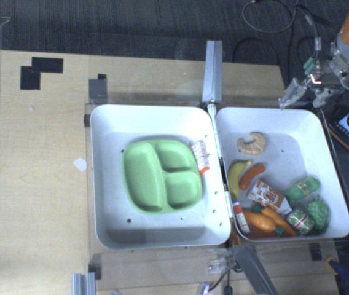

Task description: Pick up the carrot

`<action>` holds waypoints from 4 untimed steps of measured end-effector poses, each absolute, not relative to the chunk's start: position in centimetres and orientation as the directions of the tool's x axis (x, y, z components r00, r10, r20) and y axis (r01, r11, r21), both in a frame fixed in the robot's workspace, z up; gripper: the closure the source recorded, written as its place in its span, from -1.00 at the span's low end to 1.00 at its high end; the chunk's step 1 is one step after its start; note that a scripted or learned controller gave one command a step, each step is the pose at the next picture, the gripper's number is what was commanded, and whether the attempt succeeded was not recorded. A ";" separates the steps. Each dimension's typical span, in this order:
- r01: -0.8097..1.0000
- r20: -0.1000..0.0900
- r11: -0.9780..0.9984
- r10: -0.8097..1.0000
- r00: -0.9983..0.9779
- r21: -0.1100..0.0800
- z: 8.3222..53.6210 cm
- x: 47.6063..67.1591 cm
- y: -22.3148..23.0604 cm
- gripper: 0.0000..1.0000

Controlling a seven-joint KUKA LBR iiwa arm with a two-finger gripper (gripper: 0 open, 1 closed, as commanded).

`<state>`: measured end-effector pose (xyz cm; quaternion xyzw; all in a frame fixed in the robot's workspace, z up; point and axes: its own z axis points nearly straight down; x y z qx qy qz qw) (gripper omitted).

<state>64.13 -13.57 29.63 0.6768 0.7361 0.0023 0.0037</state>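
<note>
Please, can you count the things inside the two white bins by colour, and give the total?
Green: 4, the divided tray in the left bin; two leafy vegetables and a can in the right bin
Orange or red: 4, carrot, sausage, carton, packet
Yellow: 1, banana
Tan: 1, bread piece
White: 1, small bottle
Total: 11

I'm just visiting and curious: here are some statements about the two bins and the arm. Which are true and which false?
1. The green divided tray lies in the left bin. True.
2. The carrot lies in the left bin. False: it lies in the right bin, near its front edge.
3. The gripper is over the carrot. False: it is beyond the right bin's far right corner.
4. A banana lies beside a sausage. True.
</note>
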 end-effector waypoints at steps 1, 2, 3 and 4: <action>0.949 -0.002 0.315 0.949 -0.315 0.004 22.8 60.0 -13.1 -1.00; 0.817 -0.004 0.576 0.818 -0.576 0.005 17.4 53.5 -12.4 -1.00; 0.815 -0.013 0.580 0.815 -0.580 0.013 9.1 49.2 -9.9 -1.00; 0.882 -0.004 0.471 0.882 -0.471 0.007 18.6 58.4 -7.0 -1.00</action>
